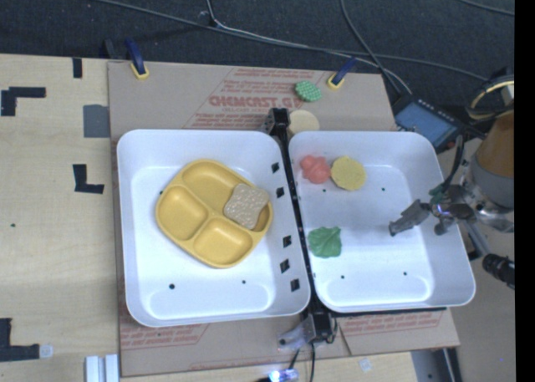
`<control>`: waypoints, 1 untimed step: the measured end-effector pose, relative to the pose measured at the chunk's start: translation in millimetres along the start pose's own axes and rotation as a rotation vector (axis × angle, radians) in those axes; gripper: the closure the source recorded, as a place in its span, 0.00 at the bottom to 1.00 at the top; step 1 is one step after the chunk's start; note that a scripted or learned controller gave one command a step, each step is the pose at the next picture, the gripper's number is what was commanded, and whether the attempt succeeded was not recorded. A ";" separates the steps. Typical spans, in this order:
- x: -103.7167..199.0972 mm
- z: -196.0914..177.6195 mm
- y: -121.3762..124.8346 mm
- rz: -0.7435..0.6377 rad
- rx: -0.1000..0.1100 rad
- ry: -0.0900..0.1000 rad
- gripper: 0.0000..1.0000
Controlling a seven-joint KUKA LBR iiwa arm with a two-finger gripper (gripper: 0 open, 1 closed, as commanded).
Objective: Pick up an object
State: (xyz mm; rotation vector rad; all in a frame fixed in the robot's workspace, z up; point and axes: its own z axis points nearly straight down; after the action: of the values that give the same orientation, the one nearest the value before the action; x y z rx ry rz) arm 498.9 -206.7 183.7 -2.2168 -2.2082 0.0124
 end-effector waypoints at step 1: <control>0.5 -7.3 3.3 -0.005 -0.013 -0.003 0.00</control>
State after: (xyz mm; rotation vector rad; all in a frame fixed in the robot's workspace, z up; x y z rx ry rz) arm 502.3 -206.2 191.0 -2.2198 -2.2213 0.0018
